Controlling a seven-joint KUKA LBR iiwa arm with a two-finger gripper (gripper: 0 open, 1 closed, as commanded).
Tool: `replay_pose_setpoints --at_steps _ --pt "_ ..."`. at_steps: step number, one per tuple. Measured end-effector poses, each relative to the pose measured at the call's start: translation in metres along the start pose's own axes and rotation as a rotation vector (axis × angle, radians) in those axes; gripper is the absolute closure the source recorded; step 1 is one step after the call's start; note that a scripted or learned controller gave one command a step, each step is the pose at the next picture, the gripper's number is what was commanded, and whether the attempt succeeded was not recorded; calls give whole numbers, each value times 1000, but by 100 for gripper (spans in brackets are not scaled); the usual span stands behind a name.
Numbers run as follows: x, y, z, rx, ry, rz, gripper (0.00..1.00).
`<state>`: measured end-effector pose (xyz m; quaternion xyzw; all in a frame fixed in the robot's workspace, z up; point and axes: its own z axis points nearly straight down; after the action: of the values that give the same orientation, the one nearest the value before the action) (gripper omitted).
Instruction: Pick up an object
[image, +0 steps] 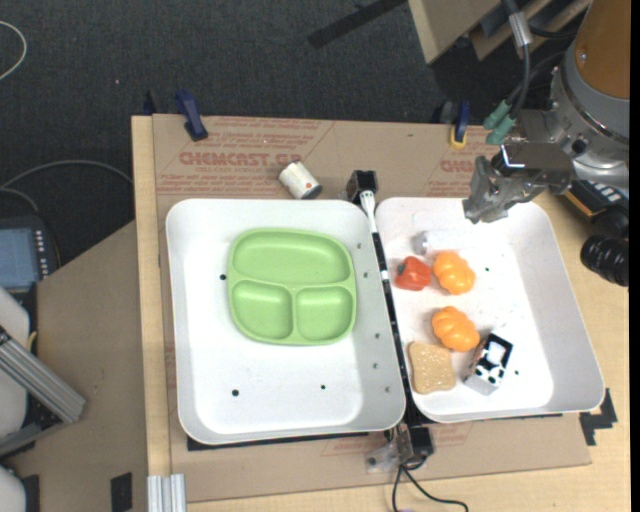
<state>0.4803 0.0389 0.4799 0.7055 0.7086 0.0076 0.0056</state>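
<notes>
Cardboard-topped bench (240, 150) carrying two white bins side by side. Left bin (195, 330) holding green divided plate (293, 287). Right bin (560, 300) holding the pickables: red pepper-looking piece (411, 273) sitting just beside orange lumpy fruit (454, 272), second orange one (455, 328) nearer, tan bread slice (433, 367) and black-and-white block (489, 363) lying near front edge. Gripper (487, 207) hovering over far end of right bin, nothing pinched; whether fingers are spread, can't tell.
</notes>
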Motion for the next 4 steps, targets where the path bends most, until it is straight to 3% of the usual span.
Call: replay_pose_setpoints --at_steps 1,2,3,4 --pt "59 -4 122 30 -4 -1 100" --pt "15 -1 15 7 -2 8 100" --pt "55 -4 120 29 -4 1 100" --pt "14 0 -33 -2 0 9 100"
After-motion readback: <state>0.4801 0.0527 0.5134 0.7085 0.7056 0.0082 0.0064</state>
